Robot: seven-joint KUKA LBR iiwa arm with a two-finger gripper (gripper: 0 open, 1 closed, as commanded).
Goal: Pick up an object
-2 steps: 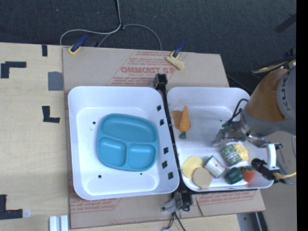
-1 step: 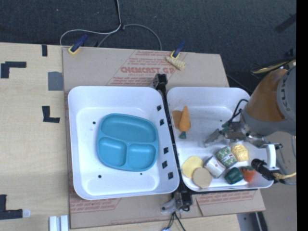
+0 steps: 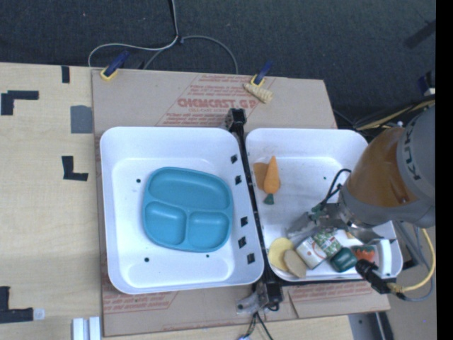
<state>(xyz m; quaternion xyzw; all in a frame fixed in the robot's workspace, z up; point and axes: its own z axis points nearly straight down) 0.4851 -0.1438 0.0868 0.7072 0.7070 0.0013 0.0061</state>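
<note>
Two shallow white plastic bins sit side by side on a sheet of brown printed cardboard (image 3: 212, 101), which lies on a pale wooden bench (image 3: 42, 211). The left bin (image 3: 117, 147), smooth and round-cornered, holds a glossy light-blue moulded plastic plate with three compartments (image 3: 187, 209), lying flat near its middle. The right bin (image 3: 304, 144) holds the loose objects: a tapering orange carrot-shaped toy (image 3: 270, 176) lies near the divider in the upper left part, well apart from a crowded heap along the near edge. In that heap are a pale yellow round disc (image 3: 280, 248), a tan oval biscuit-like piece (image 3: 294, 263) overlapping it, a small white canister with a printed label (image 3: 318, 247), a dark green block (image 3: 343, 259) and a small orange-red piece (image 3: 365, 252). The grey arm with its wide orange band (image 3: 379, 172) reaches in from the right, and the gripper (image 3: 316, 222) is down among the heap, just above the white canister; whether its fingers are parted or closed I cannot tell. Black cables (image 3: 338, 179) loop beside the wrist.
</note>
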